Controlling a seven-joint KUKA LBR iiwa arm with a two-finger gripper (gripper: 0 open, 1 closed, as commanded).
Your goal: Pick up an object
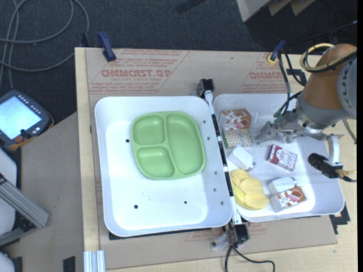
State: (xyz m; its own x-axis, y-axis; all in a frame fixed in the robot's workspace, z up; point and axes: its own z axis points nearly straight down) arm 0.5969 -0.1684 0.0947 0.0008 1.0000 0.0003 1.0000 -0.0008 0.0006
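Observation:
My gripper (278,134) hangs over the back middle of the right bin (326,205), open, with nothing between its fingers. Just below it in the view lies a small red and white carton (282,157). To its left are a red and white packet (235,119) and a green checkered packet (239,138). A white block (241,158) lies nearer the bin's left wall. Yellow slices (250,189) and a second red and white carton (287,194) sit at the bin's front.
The left bin (113,152) holds a green divided plate (168,144). A black clamp (206,87) sits at the back between the bins. The arm's wrist (326,98) and a black cable fitting (322,164) overhang the right bin's right side.

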